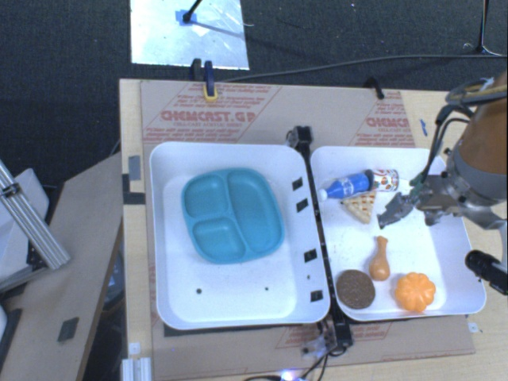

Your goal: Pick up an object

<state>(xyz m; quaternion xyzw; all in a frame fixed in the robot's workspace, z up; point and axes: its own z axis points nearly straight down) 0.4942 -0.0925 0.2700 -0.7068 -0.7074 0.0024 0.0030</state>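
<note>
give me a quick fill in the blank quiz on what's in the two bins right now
1. The blue divided plate lies in the ____ bin.
2. The plate has ____ compartments.
3. The orange pumpkin sits in the right bin, just right of the round ____ cookie.
4. The gripper hovers over the ____ bin.

Missing words: left; three; brown; right

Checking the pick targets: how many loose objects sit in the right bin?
5: blue bottle at the back, waffle wedge just below it, drumstick mid-bin, brown round patty front left, orange pumpkin front right.
</note>
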